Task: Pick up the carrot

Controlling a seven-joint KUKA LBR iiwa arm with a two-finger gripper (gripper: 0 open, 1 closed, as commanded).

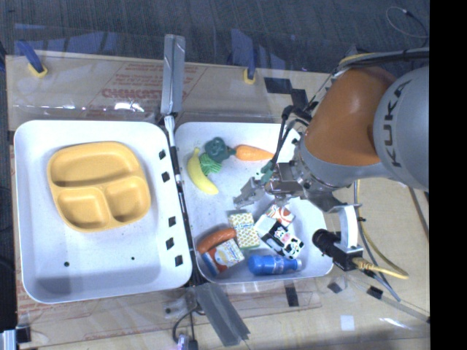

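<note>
1 fixed camera looks down at a slant, seemingly from the front, on both bins [29, 195].

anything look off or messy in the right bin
Nothing spilled or damaged. The carrot lies beside the broccoli and banana at the far side; the other items are jumbled together near the front, by the blue bottle.

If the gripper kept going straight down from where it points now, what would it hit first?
Probably bare bin floor: the gripper hangs between the banana and sponge. The carrot lies farther back. Depth is unclear.
</note>
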